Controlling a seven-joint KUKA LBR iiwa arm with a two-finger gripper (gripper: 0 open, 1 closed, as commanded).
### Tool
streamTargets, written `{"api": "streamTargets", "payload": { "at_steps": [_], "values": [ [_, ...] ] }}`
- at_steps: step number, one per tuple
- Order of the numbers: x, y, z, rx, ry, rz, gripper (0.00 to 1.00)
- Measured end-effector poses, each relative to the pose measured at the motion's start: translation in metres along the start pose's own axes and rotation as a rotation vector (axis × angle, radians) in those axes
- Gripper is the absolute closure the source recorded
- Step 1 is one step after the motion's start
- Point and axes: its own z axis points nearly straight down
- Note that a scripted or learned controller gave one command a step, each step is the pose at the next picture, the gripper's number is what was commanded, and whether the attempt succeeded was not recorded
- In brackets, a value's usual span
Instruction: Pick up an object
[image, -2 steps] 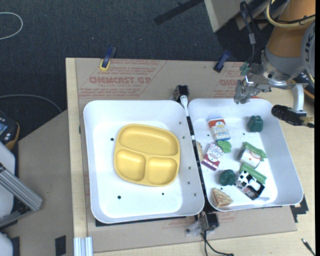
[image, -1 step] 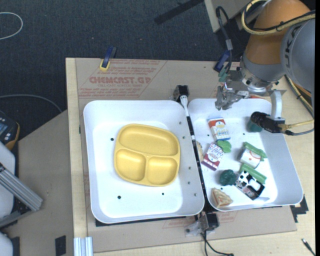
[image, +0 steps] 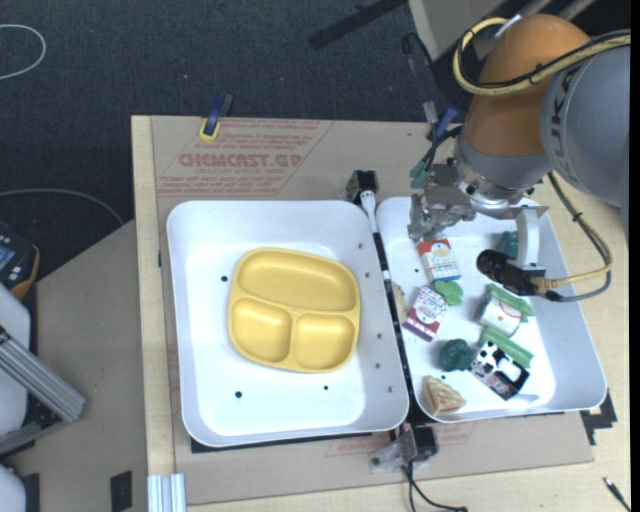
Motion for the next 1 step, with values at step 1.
{"api": "streamTargets", "payload": {
  "at_steps": [1],
  "values": [
    [-0.0036,0.0031,0.0035,-0.002,-0.001,0.003,1.00]
  ]
}}
